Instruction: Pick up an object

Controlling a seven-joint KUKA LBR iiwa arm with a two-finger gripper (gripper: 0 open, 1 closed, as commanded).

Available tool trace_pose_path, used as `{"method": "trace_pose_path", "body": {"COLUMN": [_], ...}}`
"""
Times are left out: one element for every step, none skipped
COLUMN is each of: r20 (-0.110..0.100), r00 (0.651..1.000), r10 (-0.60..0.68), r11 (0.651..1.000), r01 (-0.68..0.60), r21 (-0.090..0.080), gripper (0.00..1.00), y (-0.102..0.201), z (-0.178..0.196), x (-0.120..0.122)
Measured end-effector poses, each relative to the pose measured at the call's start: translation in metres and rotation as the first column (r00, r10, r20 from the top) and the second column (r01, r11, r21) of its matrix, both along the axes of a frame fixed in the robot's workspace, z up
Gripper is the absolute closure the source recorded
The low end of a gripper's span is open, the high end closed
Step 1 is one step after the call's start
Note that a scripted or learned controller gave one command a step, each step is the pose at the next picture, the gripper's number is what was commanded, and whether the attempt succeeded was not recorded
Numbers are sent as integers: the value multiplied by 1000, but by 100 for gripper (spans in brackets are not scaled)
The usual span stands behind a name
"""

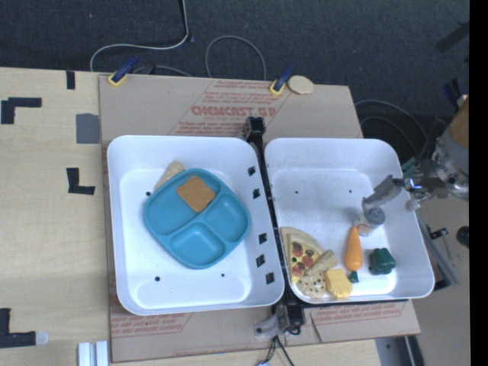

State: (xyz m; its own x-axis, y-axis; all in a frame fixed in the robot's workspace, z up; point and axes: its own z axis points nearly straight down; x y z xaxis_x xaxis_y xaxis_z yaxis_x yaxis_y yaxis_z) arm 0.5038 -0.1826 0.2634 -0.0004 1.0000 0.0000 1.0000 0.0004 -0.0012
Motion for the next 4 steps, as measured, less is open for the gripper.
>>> {"method": "trace_pose_path", "body": {"r20": [4,8,10,4], "r00": [1000,1000,1000,1000], "r10": [1,0,-1,8], "r11": [1000,1000,1000,1000], "r01": [-1,0,1,-8], "r21": [-1,-7,-8,1], "gripper": [0,0,100,100], "y": [-19,19,17,80], "z": [-152,-178,-166,-148], "x": [24,8,9,65]}}
